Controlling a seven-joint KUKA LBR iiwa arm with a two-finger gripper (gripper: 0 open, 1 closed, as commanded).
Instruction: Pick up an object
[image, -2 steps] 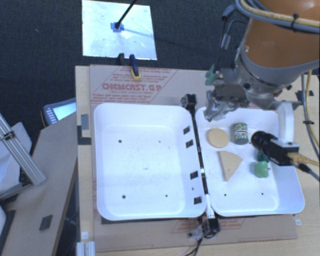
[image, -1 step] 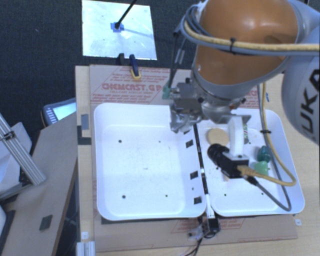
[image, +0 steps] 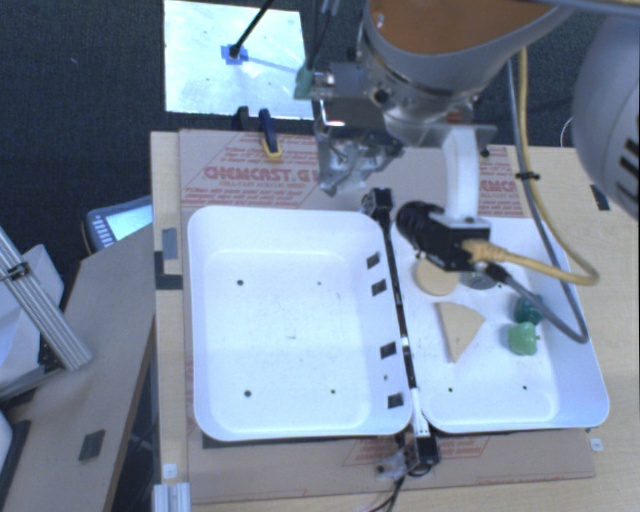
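Tan and flat, the wedge-shaped piece (image: 457, 328) lies on the floor of the shallow white bin on the view's right (image: 572, 402), a little in from the black-clipped seam (image: 397, 318) where the two bins meet. A tan round disc (image: 431, 279) lies just beyond it, partly hidden, and a small green lump (image: 522, 339) with a smaller teal piece (image: 527, 312) sits nearer the outer wall, apart from the wedge.

The gripper (image: 350, 168) hangs above the far rim of the other white bin (image: 290, 335), well away from all of these. It is too blurred to tell whether it is set wide or narrow.

The wedge looks light, stiff and thin, so it probably offers little height to take. A grip across its two long straight sides, near the broad end, seems best. The green lump stands taller and may be easier.

Bare floor surrounds the wedge towards the near wall, leaving room to descend. The raised seam is the closest edge to avoid.
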